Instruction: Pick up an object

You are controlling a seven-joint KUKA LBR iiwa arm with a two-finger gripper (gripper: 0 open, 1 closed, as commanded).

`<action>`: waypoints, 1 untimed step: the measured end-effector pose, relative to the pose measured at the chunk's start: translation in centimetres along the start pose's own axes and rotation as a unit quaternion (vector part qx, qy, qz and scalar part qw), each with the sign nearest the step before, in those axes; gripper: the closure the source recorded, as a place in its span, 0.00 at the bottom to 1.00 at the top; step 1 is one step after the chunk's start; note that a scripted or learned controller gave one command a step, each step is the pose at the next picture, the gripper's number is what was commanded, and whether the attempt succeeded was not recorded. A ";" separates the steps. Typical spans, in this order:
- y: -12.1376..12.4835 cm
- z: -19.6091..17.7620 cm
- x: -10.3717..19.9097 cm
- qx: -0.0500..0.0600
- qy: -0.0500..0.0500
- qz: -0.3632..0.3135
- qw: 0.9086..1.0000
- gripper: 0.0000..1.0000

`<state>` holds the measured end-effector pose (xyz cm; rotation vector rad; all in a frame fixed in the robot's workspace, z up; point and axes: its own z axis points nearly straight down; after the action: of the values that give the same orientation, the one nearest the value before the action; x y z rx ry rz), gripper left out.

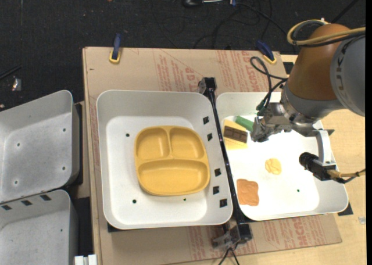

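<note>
Hovering low over the right bin (325, 203), the hand (260, 131) is in the approach step; whether it is released or clenched cannot be told. Brown block (235, 134) lies just beside it. Next move calls for descent and closure on the block

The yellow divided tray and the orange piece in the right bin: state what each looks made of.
Yellow divided tray: apparently moulded plastic, with a smooth, slightly glossy look, one even colour, rounded compartment ridges.
Orange piece: probably soft foam or rubber, with a matte, faintly mottled surface and uneven edges; the look leaves it open.
</note>
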<state>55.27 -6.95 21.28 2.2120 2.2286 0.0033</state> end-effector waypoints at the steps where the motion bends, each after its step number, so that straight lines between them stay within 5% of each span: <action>1: 1.4 0.0 4.2 0.000 0.000 0.000 1.000 1.00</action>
<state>56.67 -2.73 21.27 2.2124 2.2293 0.0025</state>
